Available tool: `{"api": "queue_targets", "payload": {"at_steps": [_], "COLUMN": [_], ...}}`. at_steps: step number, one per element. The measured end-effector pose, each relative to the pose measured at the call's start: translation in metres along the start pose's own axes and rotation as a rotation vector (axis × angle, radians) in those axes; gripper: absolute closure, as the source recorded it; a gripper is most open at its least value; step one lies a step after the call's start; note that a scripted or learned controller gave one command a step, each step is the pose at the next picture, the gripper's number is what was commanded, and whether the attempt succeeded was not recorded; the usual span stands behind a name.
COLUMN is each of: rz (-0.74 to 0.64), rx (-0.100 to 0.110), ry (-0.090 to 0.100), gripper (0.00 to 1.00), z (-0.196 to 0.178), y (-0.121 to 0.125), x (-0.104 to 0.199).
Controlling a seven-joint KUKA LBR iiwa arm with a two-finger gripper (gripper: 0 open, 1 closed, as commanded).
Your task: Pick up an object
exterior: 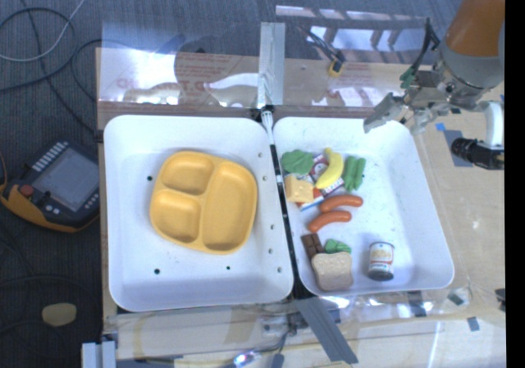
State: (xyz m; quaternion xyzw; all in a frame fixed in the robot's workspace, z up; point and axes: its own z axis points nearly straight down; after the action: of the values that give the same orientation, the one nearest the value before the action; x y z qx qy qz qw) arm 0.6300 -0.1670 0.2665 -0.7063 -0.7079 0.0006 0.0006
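The claw (392,116) hangs at the right bin's (426,219) one o'clock corner; its grip I cannot tell. That bin holds two sausages (338,209), one can (380,261), one banana (331,170). The left bin (131,276) holds one yellow tray (203,201).

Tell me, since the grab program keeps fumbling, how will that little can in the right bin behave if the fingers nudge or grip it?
The small can stands upright apart from the other toy food, so a sideways nudge would probably tip it. Once tipped, its round side would likely roll across the white bin floor. It looks rigid, so it should hold shape in a grip.
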Motion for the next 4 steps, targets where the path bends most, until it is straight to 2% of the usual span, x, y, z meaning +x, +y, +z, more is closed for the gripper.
{"api": "queue_targets", "payload": {"at_steps": [1, 2, 3, 4], "rz": [0.173, 0.077, 0.077, 0.076], "rx": [0.002, -0.001, 0.0, 0.001], "ry": [0.0, -0.002, -0.002, -0.002], "gripper": [0.0, 0.0, 0.0, 1.0], "z": [0.077, 0.173, 0.173, 0.164], "y": [0.025, 0.035, 0.035, 0.035], "x": [0.048, 0.04, 0.04, 0.04]}}
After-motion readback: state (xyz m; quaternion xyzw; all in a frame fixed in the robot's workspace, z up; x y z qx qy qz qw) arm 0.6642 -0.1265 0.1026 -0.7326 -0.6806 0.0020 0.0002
